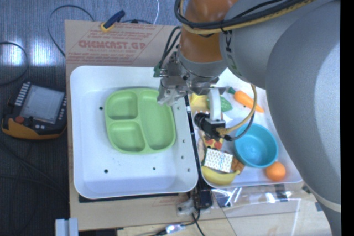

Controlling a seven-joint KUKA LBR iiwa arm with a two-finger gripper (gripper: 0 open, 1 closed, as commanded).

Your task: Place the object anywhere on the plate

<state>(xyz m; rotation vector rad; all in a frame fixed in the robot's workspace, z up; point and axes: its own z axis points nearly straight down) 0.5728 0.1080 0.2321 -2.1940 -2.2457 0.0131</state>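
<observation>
gripper [172, 91] sits above the right rim of the green plate [138, 121] in the left bin [91, 174]; finger state cannot be determined.

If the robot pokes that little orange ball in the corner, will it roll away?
Probably. The orange ball looks round, so a nudge would likely roll it. It sits near the blue bowl and the bin's edge, which might stop it. Its smooth roundness may slip from fingers.

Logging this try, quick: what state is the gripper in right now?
Gripper: cannot be told; it sits at the right rim of the green plate, near the divide between the two bins.
</observation>
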